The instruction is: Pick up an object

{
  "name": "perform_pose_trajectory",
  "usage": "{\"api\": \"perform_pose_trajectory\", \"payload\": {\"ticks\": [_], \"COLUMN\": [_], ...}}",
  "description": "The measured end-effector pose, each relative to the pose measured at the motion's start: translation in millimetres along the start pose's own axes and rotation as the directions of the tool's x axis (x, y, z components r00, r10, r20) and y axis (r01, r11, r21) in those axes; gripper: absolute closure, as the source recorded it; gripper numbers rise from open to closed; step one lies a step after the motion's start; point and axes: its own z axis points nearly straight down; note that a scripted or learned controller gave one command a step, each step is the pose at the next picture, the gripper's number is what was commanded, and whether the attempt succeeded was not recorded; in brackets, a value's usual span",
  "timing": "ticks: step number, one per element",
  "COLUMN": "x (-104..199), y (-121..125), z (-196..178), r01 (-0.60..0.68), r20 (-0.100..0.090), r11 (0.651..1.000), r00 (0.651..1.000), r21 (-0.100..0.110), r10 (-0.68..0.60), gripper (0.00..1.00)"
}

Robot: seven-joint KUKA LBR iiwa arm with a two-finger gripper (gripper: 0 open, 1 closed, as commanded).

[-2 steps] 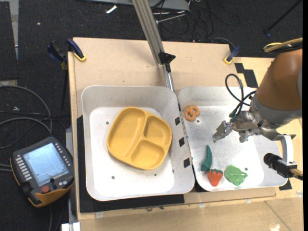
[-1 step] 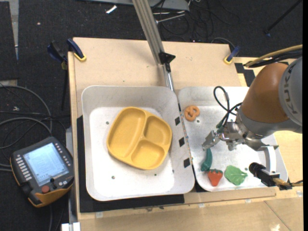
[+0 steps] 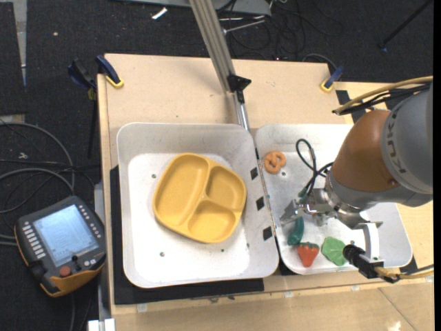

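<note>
The right bin (image 3: pixel 386 257) holds a small orange pretzel-shaped piece (image 3: pixel 275 161) near its upper left. Along its front lie a dark teal piece (image 3: pixel 295 231), a red strawberry-like piece (image 3: pixel 308 254) and a bright green piece (image 3: pixel 334 250). My gripper (image 3: pixel 303 211) hangs low over the left half of this bin, just above and beside the top end of the teal piece. The wrist and its orange band (image 3: pixel 365 161) cover the bin's middle. I see nothing lifted off the bin floor.
A yellow three-compartment plate (image 3: pixel 200 196) lies in the left bin (image 3: pixel 138 150). A black cable (image 3: pixel 306 158) loops down from the wrist toward the pretzel piece. A slanted metal pole (image 3: pixel 213 36) crosses the back. A teach pendant (image 3: pixel 58 243) rests left of the bench.
</note>
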Motion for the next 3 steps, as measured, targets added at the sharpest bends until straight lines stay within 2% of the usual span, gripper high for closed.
{"api": "perform_pose_trajectory", "payload": {"ticks": [1, 3], "x": [0, -3], "y": [2, 4], "z": [-13, -129], "r01": [-0.001, 0.004], "r20": [0.001, 0.003], "r11": [1.0, 1.0], "r00": [1.0, 1.0], "r21": [-0.006, -0.013], "r10": [0.001, -0.004], "gripper": [1.0, 1.0]}}
